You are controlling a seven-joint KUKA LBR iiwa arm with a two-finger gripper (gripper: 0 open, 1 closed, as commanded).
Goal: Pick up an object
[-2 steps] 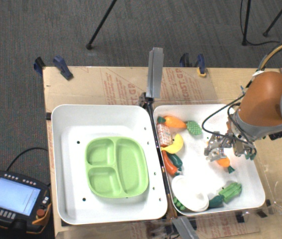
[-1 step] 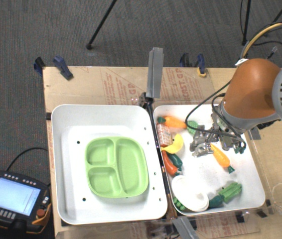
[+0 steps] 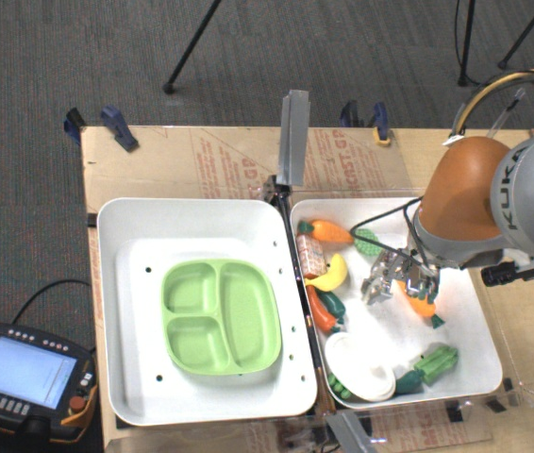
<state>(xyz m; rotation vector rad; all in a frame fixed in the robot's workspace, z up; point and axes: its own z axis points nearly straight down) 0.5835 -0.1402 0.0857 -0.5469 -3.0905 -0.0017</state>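
The right bin [image 3: 482, 324] holds several toy foods. A carrot [image 3: 329, 232] lies at its far left corner, with a yellow banana [image 3: 334, 274] and a red pepper [image 3: 321, 310] below it along the left wall. A white dish [image 3: 361, 368] and a green vegetable [image 3: 433, 363] rest near the front. My gripper [image 3: 395, 281] hangs low over the middle of this bin. A small orange carrot [image 3: 423, 304] lies right against its right side, partly hidden beneath it.
The left bin [image 3: 116, 253] carries a light green divided plate [image 3: 220, 317]. A green piece [image 3: 366, 241] sits behind the gripper. A metal post [image 3: 293, 144] rises between the bins at the back. A teach pendant [image 3: 26, 374] lies off the bench's left.
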